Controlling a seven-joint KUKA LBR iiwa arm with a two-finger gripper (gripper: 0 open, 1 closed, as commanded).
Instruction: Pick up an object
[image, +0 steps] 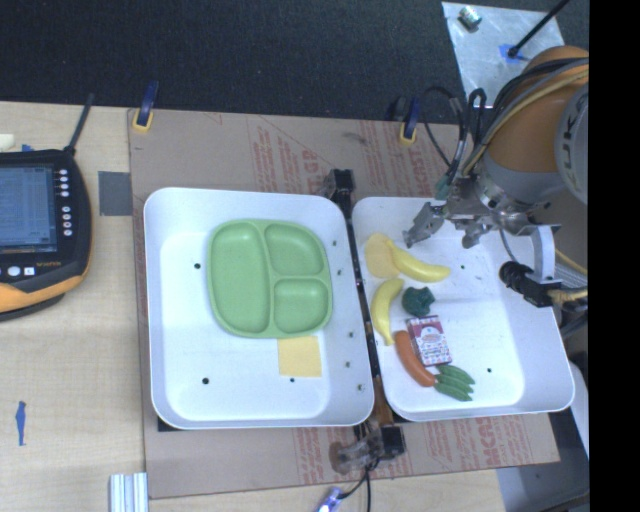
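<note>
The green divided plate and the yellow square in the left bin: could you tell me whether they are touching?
Touching. The camera view shows the yellow square's top edge meeting the green divided plate's lower rim, with no white of the left bin between them.

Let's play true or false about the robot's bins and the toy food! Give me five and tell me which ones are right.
1. The green divided plate lies in the left bin. True.
2. The yellow square slice sits on top of the plate. False: it lies on the bin floor just below the plate.
3. The toy foods, such as the bananas and the carrot, are in the right bin. True.
4. The gripper holds the small red box. False: the fingers are open with nothing between them.
5. The broccoli lies in the left bin. False: right bin.
</note>
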